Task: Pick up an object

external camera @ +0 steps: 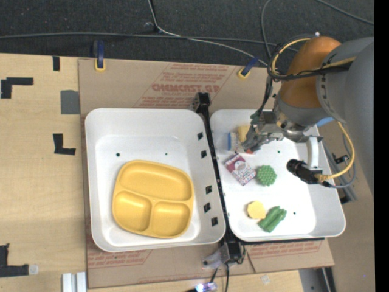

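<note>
Divided tray (153, 199) in left bin (97, 126)

My arm (358, 72) is a thick, rounded casing in smooth matte grey. Above my wrist sits a glossy orange band (307, 72), domed and catching a soft highlight. Thin cables, yellow and dark, loop around the band and trail down my right flank to a small black cylindrical fitting (302, 170) with a yellow lead. A white bracket (314, 151) stands beside it, and a touch of blue shows at the band's lower edge. My gripper (258, 134) is a compact assembly of grey and black metal parts; its finer details, such as screws or markings, are too small to make out with confidence.
</note>
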Controlling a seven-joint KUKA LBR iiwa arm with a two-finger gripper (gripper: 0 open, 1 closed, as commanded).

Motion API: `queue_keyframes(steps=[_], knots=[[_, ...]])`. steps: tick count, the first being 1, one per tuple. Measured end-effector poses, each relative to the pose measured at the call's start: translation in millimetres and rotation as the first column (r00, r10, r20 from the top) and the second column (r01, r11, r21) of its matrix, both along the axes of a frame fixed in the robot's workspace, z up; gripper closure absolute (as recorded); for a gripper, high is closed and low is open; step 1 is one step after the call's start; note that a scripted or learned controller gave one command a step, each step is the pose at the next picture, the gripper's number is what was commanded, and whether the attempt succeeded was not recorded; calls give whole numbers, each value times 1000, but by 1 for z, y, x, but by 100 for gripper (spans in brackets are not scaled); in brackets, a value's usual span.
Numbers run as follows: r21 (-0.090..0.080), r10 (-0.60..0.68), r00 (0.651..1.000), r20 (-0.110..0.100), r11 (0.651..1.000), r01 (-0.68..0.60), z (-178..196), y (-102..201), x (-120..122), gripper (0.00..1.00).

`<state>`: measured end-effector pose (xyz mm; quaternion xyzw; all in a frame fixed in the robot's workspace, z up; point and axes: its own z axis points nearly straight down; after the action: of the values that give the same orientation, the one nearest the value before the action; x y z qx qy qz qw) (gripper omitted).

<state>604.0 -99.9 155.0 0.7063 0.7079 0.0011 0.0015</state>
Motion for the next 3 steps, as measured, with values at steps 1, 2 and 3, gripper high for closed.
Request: queue_keyframes(steps=[1,2,3], knots=[[0,-1,1000,0,1000,1,48,2,-8,100],[0,-1,1000,-1,1000,1,82,2,-7,100],[2,2,1000,-5,1000,-2,82,43,-23,100]])
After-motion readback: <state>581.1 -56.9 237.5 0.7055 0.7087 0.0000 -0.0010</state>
